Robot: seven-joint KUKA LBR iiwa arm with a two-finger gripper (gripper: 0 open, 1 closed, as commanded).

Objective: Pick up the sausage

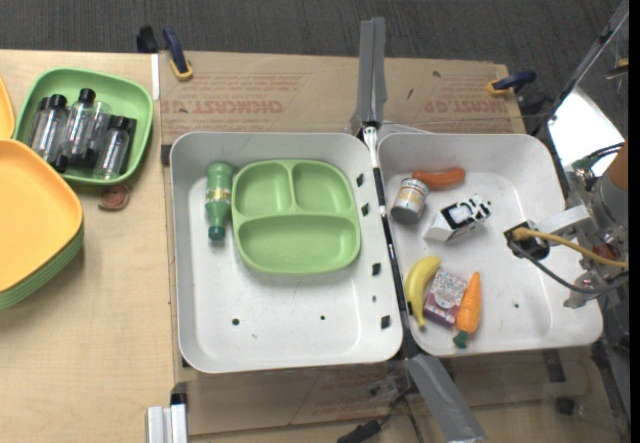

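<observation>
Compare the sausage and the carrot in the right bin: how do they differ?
The sausage lies across the view near the far wall; the carrot runs front to back near the near wall. The sausage has rounded ends; the carrot tapers and has a green end. Both are orange and elongated.

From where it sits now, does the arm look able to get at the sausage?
Probably yes: the sausage lies uncovered by the right bin's far wall; only the can close beside it might crowd a grasp.
</observation>
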